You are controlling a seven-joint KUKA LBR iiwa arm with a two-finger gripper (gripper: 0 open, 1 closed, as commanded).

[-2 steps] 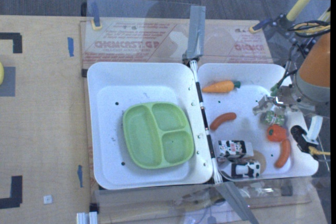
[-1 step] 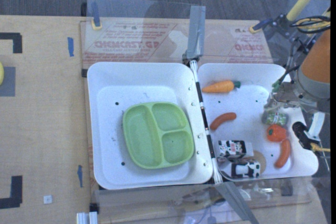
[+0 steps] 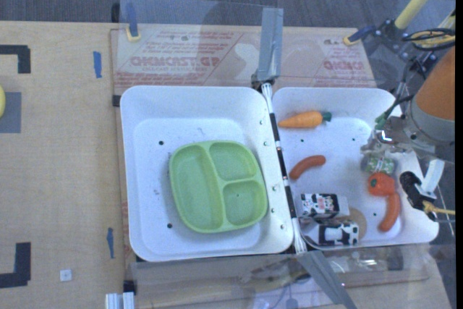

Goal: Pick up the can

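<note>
My gripper hangs low over the right side of the right bin, below the grey wrist and its orange band. Directly under it lies a small grey-green object, partly hidden by the gripper; it looks like the can, seen end on. The gripper is at or just above this object, and I cannot tell whether they touch. A red tomato-like piece sits right in front of it.
The right bin also holds a carrot, a sausage, a red chili and two black-and-white cartons. A green divided plate lies in the left bin. Cables hang at the right.
</note>
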